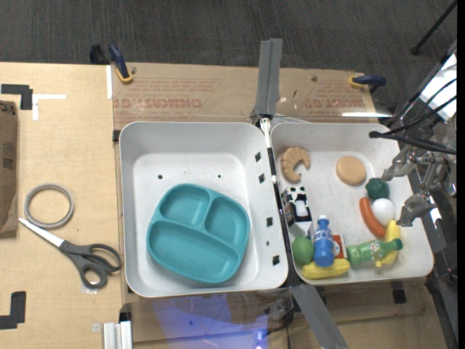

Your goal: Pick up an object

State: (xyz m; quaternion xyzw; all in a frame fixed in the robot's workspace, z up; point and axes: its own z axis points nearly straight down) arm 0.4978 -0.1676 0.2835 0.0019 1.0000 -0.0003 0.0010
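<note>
pincer point(416, 187) hangs beside the white egg point(382, 210), grip state unclear; best to centre over the egg, then descend straight.

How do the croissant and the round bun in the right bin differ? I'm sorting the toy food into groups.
The croissant is a curved crescent with ridges, while the bun is a smooth round disc. The croissant is a paler tan; the bun is more orange. The croissant lies near the divider between the bins, the bun further toward the gripper. Both are bakery items lying apart in the back of the right bin.
</note>
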